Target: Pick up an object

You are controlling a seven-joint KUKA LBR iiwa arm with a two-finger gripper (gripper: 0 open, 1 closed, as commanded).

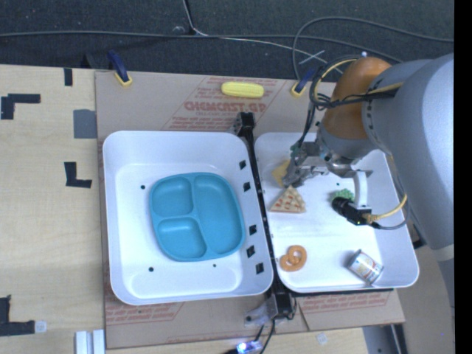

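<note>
Right bin [391, 268]: gripper [295, 174] low over the far left corner, just above a waffle wedge [288, 200]; a yellowish bit [281, 171] beside it. Fingers' state: cannot tell. Nearer front, a pretzel [293, 258] and a metal can [364, 265] on its side, well apart. Left bin [118, 198]: blue divided plate [196, 216]. Yellow banana [242, 89] on the worktop [44, 220] beyond the bins.

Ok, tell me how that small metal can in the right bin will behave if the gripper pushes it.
The can lies on its side near the right bin's front corner, so it will probably roll. It looks small, likely light. Its shiny surface may slip between fingers.
</note>
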